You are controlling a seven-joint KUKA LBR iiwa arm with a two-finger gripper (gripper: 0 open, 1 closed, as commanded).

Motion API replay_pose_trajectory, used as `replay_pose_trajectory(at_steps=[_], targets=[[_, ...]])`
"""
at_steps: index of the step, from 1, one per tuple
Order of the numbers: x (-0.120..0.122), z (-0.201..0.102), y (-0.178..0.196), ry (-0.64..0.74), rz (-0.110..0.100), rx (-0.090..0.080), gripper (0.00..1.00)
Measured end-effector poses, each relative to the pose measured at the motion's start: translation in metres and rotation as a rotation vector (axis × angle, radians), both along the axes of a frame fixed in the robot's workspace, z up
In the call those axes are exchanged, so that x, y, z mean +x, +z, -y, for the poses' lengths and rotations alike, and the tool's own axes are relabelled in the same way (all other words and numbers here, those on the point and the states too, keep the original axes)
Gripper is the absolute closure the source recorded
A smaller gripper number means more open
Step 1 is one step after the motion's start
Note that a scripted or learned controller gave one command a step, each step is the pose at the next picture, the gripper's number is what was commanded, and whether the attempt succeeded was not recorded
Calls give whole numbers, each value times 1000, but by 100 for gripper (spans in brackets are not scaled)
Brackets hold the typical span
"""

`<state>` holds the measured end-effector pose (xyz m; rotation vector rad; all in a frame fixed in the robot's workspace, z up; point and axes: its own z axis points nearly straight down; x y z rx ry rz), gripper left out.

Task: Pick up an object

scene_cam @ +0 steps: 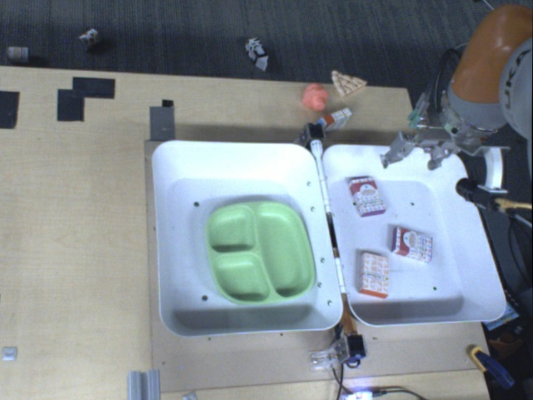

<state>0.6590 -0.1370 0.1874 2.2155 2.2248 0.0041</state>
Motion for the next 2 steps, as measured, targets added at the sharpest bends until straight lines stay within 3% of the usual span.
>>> replay_pose_trajectory(at_steps=[1, 2], targets=[[-36, -17, -89, -2, 8, -2, 0], [-34, -19, -77, -1, 14, 0, 100]])
